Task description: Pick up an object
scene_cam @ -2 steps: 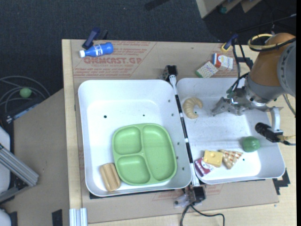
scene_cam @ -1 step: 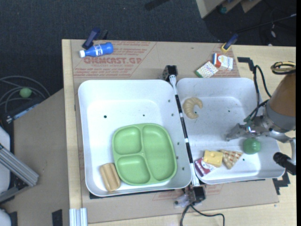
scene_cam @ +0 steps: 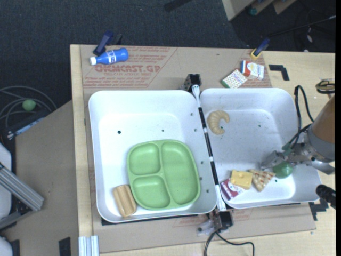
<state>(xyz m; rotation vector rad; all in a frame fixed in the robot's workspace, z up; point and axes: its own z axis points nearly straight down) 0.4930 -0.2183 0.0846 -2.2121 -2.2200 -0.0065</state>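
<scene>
In the right bin (scene_cam: 250,103), a tan croissant (scene_cam: 217,120) lies near the left wall. Along the front sit a yellow cheese wedge (scene_cam: 241,178), a red and white packet (scene_cam: 229,189) and a brown waffle-like piece (scene_cam: 261,179). A small green object (scene_cam: 284,169) lies just right of the waffle piece. My gripper (scene_cam: 281,160) reaches in from the right and hangs low over the green object, touching or nearly touching it. The arm's grey body (scene_cam: 325,137) covers the bin's right side.
The left bin (scene_cam: 106,111) holds a green divided plate (scene_cam: 161,174) and a tan bread slice (scene_cam: 124,200) at its front left corner. On the bench behind the bins lie a blue and white bottle (scene_cam: 109,56) and small cartons (scene_cam: 242,74). A black cable (scene_cam: 299,108) loops by the arm.
</scene>
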